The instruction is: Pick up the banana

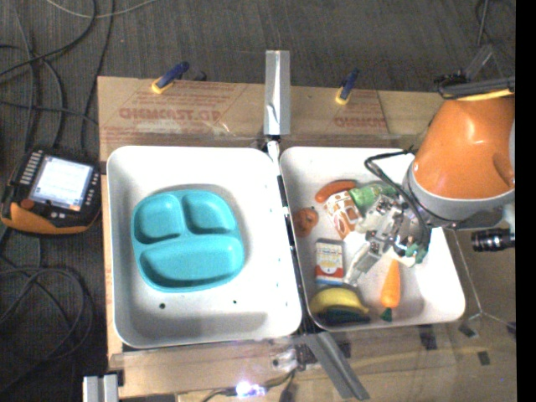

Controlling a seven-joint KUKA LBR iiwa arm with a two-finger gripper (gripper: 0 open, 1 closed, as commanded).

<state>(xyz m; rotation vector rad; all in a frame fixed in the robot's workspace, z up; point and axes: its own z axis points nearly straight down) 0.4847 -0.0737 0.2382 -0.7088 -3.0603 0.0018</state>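
The yellow banana [333, 297] lies near the front edge of the right bin [435, 304], with a dark green item [345, 315] pressed against its front side. My gripper [373, 254] hangs in the middle of the right bin, above and to the right of the banana, and its tip reaches down-left toward the fruit. Nothing shows in its grasp. The orange-banded wrist [465, 162] covers the bin's far right part.
Around the gripper lie an orange carrot [390, 284], a small box [329, 259], a red-and-white packet [343, 216], a sausage [335, 190], a green item [368, 196] and a small reddish piece [307, 219]. The left bin [121, 224] holds a teal divided tray [190, 239].
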